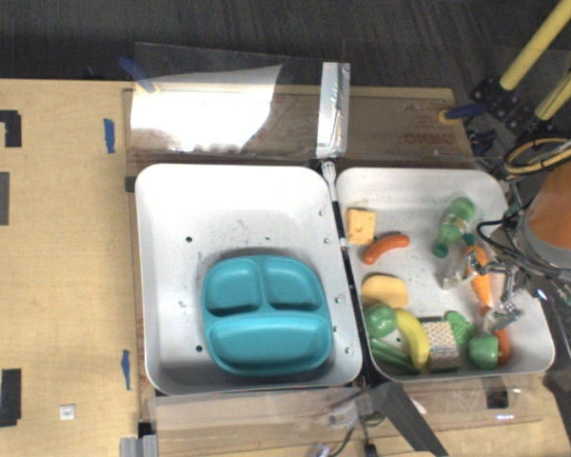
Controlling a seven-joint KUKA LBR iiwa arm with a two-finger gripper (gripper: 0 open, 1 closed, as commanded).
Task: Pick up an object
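Several small toy foods lie scattered in the right white bin [428, 184], any of which could be the object to pick: a yellow cheese wedge [362, 226] near the bin's upper left, a red-orange sausage [386, 247] just below it, a yellow lemon-like piece [384, 288] under that, and along the near wall a green pepper [381, 322], a yellow banana [414, 338], a tan corn-like block [443, 342] and a green round piece [483, 350]. A green bottle-shaped toy [453, 224] lies tilted toward the bin's upper right, and an orange carrot [482, 288] sits just beside the gripper. The gripper [490, 298] is low over the right side of this bin, its metal parts among the carrot and the green pieces; it seems to touch or nearly touch the carrot, but I cannot tell whether the jaws are apart or together, nor whether anything sits between them. The arm's orange band [557, 212] shows at the right edge above the bin. The left white bin [171, 217] holds a teal divided tray [265, 314], lying flat toward its near side. Both bins rest side by side on the table [48, 255].
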